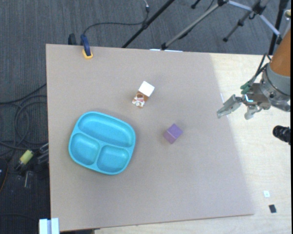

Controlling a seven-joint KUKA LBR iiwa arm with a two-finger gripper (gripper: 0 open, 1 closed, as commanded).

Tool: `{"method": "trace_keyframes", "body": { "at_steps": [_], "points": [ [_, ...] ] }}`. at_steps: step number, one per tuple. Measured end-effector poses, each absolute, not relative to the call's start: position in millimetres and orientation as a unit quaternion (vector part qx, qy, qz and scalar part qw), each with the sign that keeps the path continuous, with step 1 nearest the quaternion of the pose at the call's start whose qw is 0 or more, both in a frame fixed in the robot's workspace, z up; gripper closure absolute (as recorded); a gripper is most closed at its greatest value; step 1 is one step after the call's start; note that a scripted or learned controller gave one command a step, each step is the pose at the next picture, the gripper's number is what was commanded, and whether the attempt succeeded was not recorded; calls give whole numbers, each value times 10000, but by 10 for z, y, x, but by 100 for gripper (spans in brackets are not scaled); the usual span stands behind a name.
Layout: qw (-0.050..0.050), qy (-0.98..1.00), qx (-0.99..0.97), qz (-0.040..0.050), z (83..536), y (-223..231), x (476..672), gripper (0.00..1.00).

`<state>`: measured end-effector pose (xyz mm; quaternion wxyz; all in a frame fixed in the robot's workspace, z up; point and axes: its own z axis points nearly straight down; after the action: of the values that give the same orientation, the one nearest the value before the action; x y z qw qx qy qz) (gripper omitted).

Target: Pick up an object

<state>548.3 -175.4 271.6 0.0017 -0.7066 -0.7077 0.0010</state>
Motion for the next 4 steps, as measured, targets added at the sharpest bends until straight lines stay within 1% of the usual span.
{"method": "trace_keyframes", "body": {
  "at_steps": [1, 2, 3, 4],
  "points": [
    [23, -6549, -7557, 17, 1718, -1250, 5316, 0],
    [17, -6484, -7613, 15, 1817, -479, 5607, 0],
    [19, -6794, -7338, 21, 1815, 22, 5474, 0],
    [11, -6266, -7793, 24, 1946, 101, 5737, 0]
  ]
}}
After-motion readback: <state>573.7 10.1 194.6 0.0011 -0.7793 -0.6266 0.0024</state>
